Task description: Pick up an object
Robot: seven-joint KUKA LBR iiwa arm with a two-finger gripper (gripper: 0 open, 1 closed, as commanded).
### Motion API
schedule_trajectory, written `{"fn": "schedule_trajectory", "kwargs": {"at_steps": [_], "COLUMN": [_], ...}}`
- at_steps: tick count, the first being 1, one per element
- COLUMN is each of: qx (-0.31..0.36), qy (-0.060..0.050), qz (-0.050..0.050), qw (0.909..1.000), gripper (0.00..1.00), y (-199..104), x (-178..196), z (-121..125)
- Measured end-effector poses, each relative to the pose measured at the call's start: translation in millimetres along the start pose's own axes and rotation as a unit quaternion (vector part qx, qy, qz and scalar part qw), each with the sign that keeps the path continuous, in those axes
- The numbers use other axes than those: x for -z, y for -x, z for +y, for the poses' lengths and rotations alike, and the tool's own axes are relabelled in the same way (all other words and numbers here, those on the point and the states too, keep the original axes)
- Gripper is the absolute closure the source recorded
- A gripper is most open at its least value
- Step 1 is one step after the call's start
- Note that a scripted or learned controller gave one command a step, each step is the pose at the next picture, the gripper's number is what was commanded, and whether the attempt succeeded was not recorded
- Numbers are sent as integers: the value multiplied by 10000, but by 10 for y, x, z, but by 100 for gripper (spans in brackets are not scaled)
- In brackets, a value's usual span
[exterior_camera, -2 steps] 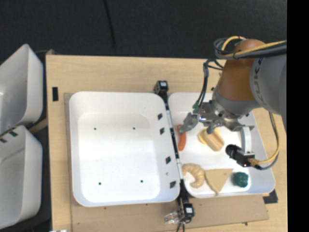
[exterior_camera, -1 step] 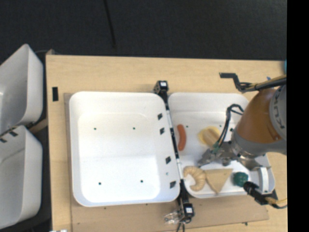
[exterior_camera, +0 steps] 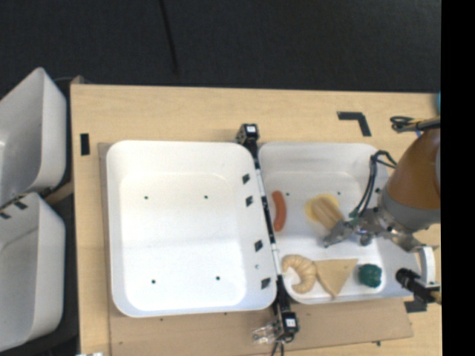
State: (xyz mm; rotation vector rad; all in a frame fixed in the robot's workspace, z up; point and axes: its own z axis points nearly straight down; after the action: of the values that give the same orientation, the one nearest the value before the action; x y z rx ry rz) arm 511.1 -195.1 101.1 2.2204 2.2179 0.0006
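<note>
The right bin (exterior_camera: 312,158) holds several toy foods: a red-orange sausage (exterior_camera: 279,209) by its left wall, a yellow ridged piece (exterior_camera: 323,211) in the middle, a croissant (exterior_camera: 299,271) and a tan wedge (exterior_camera: 335,274) along the front, and a green round piece (exterior_camera: 369,275) at the front right. My gripper (exterior_camera: 334,236) reaches in from the right and sits low in the bin, just below and to the right of the yellow piece. Its fingers look nearly closed, and I see nothing between them.
The left bin (exterior_camera: 178,162) lies beside the right one, with a black-clipped divider (exterior_camera: 260,213) between them. The arm's orange band (exterior_camera: 415,173) and cables hang over the right bin's right wall. Two white containers (exterior_camera: 26,199) stand off the bench's left edge.
</note>
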Motion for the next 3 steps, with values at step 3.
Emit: {"fn": "schedule_trajectory", "kwargs": {"at_steps": [3], "qx": [-27], "qy": [-4], "qz": [9], "qw": [10000], "gripper": [0], "y": [-590], "x": [446], "z": [-213]}}
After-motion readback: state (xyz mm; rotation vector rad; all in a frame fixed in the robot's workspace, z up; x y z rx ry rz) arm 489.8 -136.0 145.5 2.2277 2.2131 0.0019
